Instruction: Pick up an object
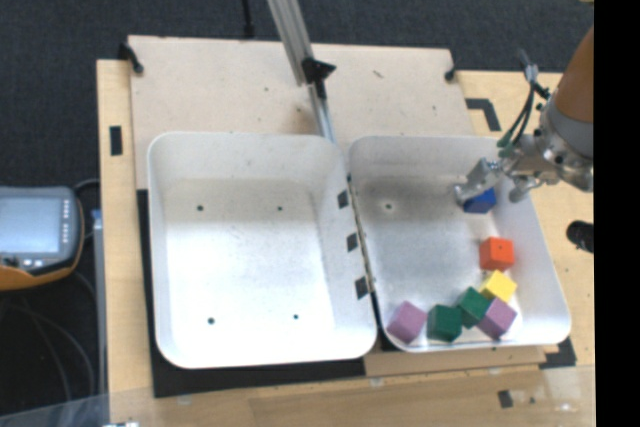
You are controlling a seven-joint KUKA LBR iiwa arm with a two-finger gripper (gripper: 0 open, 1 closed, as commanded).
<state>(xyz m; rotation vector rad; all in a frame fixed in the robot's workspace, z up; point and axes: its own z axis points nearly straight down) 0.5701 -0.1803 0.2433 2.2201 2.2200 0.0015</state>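
The gripper (487, 185) hangs over the right bin (400, 245), its jaws apparently closed on a blue block (481, 201). Seemingly light and rigid, it is best pinched across flat opposite faces.

1. Arm (575, 105) cut off at the right edge; only wrist and orange band visible.
2. Blue block (480, 201) partly covered by gripper (478, 183); finger state unresolvable.
3. Grey device (35, 230) cropped at left edge.

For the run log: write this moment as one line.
arm: over right bin | gripper: at blue block, grasp unclear | remaining: orange block, yellow, two green, two purple along front wall
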